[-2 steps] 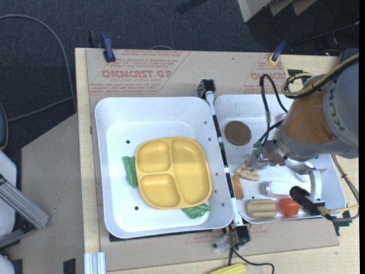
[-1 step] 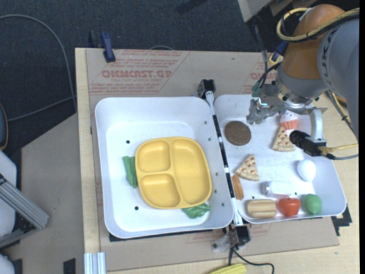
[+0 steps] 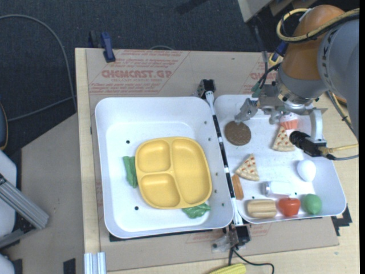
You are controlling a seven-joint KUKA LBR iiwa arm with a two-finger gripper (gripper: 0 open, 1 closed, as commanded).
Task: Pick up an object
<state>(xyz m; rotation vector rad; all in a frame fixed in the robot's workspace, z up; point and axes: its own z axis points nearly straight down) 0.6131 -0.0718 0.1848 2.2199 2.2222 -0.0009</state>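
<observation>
Camera view: gripper low over back of right bin, fingers spread wide, holding nothing. Brown cookie just beside left finger. Looks light, rigid, flat, thin; best pinched across edges. Pizza slice near, yellow tray in left bin.

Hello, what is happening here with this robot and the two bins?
A grey KUKA arm reaches from the right over the right bin, which holds toy food. Its gripper hangs at the bin's far end, near a brown cookie and a pizza slice. Nothing is seen between its fingers. The left bin holds a yellow divided plate.
</observation>
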